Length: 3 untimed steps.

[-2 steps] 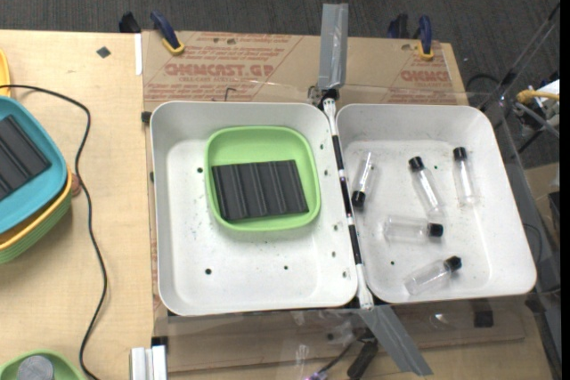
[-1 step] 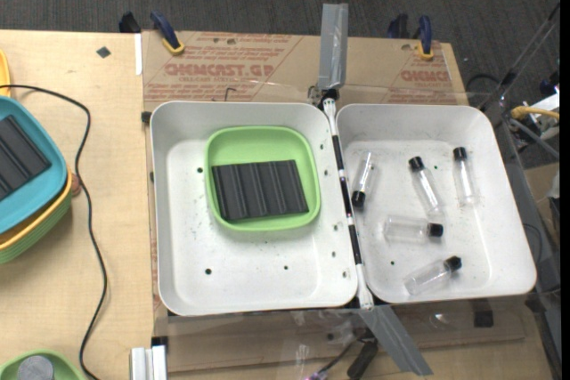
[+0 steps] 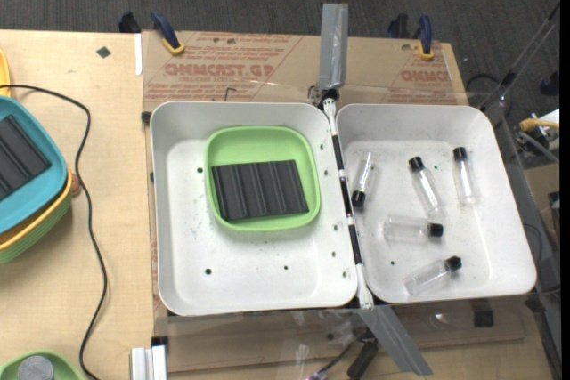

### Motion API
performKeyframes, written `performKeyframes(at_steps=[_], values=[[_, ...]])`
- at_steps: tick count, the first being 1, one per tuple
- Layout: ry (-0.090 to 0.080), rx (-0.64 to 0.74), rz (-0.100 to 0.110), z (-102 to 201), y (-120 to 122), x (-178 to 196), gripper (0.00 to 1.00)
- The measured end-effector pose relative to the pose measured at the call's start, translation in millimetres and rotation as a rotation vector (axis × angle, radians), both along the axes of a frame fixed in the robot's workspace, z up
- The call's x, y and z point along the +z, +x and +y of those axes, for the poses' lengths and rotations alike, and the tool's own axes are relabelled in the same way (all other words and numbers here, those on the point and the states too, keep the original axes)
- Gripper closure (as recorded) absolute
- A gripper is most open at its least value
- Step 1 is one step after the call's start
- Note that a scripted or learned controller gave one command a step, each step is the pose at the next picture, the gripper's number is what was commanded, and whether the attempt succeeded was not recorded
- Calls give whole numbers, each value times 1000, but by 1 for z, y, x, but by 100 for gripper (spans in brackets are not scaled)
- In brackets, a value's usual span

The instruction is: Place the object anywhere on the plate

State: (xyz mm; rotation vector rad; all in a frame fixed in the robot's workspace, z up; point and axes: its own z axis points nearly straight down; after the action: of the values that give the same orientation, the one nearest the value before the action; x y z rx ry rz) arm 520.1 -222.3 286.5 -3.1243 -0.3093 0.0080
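Observation:
A green square plate (image 3: 263,149) sits in the left white bin (image 3: 178,262), toward its back. A dark ribbed rectangular insert (image 3: 260,190) lies on the plate. In the right white bin (image 3: 499,191) lie several clear vials with black caps: one near the divider (image 3: 362,183), one upright-slanted in the middle (image 3: 423,183), one at the back right (image 3: 463,173), one lying across the centre (image 3: 413,230), and one at the front (image 3: 433,274).
Brown cardboard (image 3: 294,62) lies under the bins, held by clamps (image 3: 166,31) at the back. A stack of teal and green plates (image 3: 27,178) stands at the far left on the wooden bench, with a black cable (image 3: 89,218) running past it.

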Motion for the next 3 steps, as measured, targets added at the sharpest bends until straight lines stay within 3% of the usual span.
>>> performKeyframes(at_steps=[3], values=[[-1, -1, -1, 0, -43, 5, 0]])
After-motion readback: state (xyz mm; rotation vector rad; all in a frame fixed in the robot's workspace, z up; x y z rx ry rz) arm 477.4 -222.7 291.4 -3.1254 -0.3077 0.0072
